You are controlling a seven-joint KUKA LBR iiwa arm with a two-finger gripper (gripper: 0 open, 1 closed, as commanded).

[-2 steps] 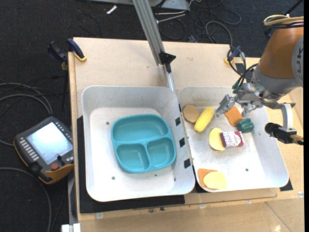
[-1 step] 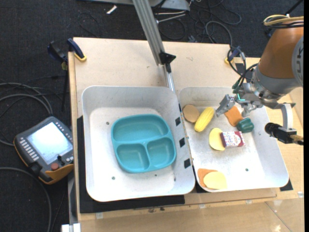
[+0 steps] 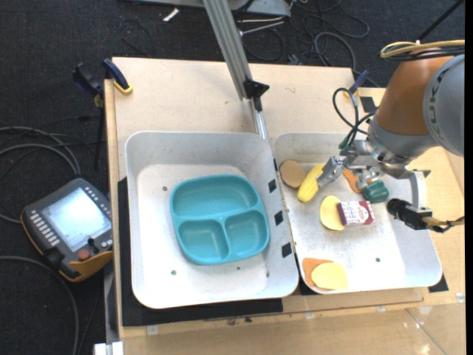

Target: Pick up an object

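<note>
Camera view: my gripper [image 3: 353, 167] low in right bin [image 3: 414, 261], just beside yellow corn [image 3: 311, 183]; fingers' state, can't tell. Risk: crowded toys, fingers nudging corn aside.

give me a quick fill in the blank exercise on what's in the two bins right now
1. The teal divided tray lies in the ____ bin of the camera view.
2. That tray has ____ compartments.
3. The yellow banana lies in the ____ bin, near the gripper.
4. The arm has an ____ band above the wrist.

Missing words: left; three; right; orange
</note>
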